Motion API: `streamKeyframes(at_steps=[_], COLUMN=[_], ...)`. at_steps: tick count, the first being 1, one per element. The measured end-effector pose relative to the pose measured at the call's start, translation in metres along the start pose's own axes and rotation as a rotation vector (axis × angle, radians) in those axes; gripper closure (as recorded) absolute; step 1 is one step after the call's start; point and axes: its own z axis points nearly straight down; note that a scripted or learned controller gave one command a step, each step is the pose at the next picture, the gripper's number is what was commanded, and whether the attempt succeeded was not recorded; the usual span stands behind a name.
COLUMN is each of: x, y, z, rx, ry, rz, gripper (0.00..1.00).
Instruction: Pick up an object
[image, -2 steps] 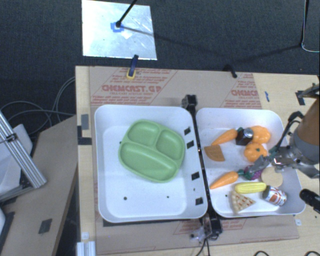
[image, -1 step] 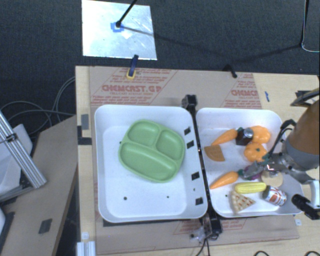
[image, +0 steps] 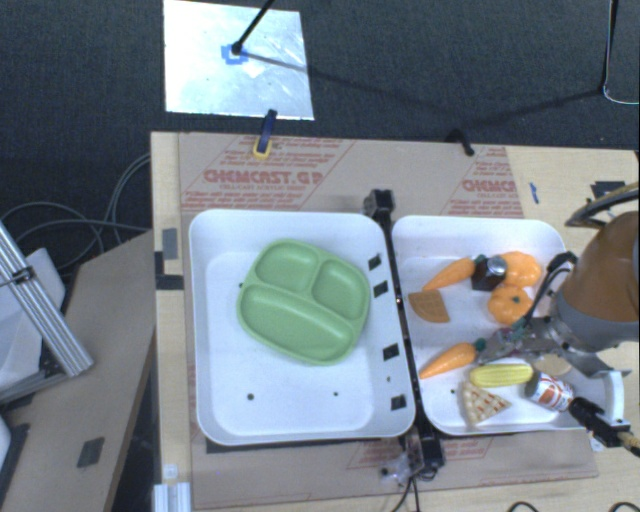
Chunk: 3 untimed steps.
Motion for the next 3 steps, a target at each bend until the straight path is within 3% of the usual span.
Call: streamKeyframes(at_steps=[1, 3], x=[-0.001, 0.004], y=[0.001, 0.006], z=[-0.012, -0.123], rx=[-0.004, -0.008], ry=[-0.002, -0.003], rz=[0.001, -0.003], gripper=[1.0, 1.0])
